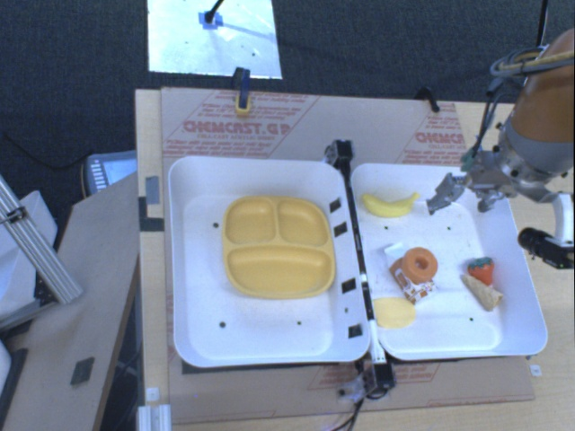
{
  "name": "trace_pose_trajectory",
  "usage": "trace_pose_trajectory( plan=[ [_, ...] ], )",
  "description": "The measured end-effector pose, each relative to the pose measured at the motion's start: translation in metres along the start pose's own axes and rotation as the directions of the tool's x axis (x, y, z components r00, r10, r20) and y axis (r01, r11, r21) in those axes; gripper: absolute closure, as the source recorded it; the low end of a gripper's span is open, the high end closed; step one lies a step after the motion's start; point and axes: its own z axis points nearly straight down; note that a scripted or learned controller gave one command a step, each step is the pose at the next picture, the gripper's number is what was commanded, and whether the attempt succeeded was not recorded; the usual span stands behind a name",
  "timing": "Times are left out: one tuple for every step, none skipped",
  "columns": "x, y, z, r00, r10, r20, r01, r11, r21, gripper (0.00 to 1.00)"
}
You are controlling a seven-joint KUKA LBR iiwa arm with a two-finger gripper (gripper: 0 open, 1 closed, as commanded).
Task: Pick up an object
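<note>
Bins side by side, claw (467, 192) over the right one, nothing taken yet.

Yellow divided plate (278, 245) in the left bin (193, 268); in the right bin (512, 330), banana (389, 205) near the top left corner, orange ring (419, 264) on a small block mid-floor, pale disc (393, 312) below, strawberry (482, 270) at right. Claw spread open and empty, just right of the banana. Probably light, hard, slick plastic; best pinched across the thick middle.

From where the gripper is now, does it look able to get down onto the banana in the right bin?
Probably yes. The gripper hovers over the right bin, just right of the banana. The banana lies apart from the other toys near the bin's back-left corner, though the nearby walls may crowd it.
</note>
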Motion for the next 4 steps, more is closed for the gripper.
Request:
trace_pose_trajectory(
  plan=[
    [0.0,0.002,-0.006,1.0,-0.002,0.002,0.002,1.0,-0.011,0.0],
    [-0.005,0.009,0.039,1.0,0.0,0.002,0.0,1.0,-0.009,0.0],
    [0.0,0.001,0.096,1.0,0.0,0.001,0.0,1.0,-0.006,0.0],
    [0.001,0.002,0.148,1.0,0.001,0.001,-0.001,1.0,-0.008,0.0]
  ],
)
